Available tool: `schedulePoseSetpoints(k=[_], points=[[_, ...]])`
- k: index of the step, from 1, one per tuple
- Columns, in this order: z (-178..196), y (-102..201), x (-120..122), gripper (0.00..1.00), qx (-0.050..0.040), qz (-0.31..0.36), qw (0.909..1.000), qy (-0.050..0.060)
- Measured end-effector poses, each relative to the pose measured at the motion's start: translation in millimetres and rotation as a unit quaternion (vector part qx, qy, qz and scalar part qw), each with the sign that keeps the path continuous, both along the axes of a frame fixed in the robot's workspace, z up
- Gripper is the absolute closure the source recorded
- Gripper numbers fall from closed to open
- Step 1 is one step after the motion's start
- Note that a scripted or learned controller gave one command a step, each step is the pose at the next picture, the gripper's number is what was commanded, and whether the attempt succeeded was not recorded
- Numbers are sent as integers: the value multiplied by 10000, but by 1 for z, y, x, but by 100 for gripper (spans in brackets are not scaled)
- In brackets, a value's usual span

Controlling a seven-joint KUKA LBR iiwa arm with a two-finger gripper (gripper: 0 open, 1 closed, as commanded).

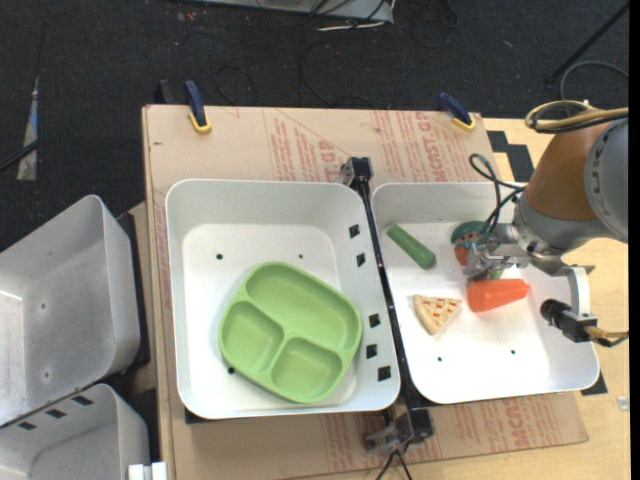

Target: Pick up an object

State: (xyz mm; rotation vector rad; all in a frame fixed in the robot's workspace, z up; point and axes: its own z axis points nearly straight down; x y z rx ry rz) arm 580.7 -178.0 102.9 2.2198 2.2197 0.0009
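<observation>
One green tray (290, 332), one carrot (497, 293), one pizza slice (437, 313), one pickle (411, 245).

The grey KUKA arm with its orange band (565, 173) is reaching in from the right edge of the camera view, its bulky upper segment sitting high on that side and its wrist bending downward and leftward. The metal two-finger gripper (485, 264) is hanging at the end of the wrist, pointing down, seen from above at a slant. Thin cables are looping from the wrist housing down to the gripper body. The tips are too small and crowded by the gripper's own body to read clearly.
</observation>
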Motion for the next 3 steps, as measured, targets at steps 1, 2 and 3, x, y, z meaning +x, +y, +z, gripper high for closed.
schedulePoseSetpoints(k=[1,2,3], points=[[61,7,4,100,-4,20,10000,-23],[115,6,6,100,-4,20,10000,-21],[110,52,2,100,11,31,10000,18]])
